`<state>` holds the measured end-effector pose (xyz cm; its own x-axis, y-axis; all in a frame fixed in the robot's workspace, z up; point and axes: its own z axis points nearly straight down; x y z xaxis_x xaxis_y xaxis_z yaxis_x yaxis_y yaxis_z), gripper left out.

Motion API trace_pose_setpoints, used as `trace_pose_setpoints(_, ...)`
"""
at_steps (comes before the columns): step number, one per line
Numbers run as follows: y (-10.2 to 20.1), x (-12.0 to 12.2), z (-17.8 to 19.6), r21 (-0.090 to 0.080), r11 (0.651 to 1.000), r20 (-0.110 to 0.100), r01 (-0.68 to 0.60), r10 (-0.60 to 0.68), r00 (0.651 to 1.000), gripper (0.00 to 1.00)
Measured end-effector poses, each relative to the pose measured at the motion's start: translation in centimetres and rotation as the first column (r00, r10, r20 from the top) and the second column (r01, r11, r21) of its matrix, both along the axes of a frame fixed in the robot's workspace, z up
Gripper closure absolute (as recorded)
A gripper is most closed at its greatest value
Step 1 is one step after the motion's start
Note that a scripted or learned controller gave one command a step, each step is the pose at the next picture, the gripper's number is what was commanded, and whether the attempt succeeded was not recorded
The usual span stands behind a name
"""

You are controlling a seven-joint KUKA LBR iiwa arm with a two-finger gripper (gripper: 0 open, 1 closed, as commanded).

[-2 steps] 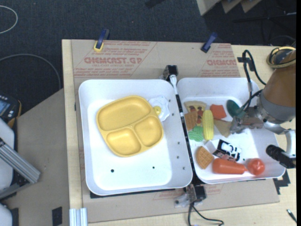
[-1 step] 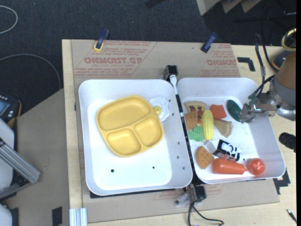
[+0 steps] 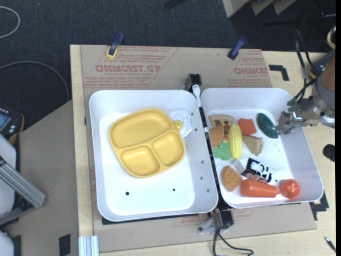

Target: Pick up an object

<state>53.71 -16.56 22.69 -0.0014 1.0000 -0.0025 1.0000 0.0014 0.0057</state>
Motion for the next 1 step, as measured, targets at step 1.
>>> trace_pose_setpoints(1, 6.18, 1.88, 0.3, 0.004, 1.0, -0.002, -0.006, 0.006, 1.0, 1.0)
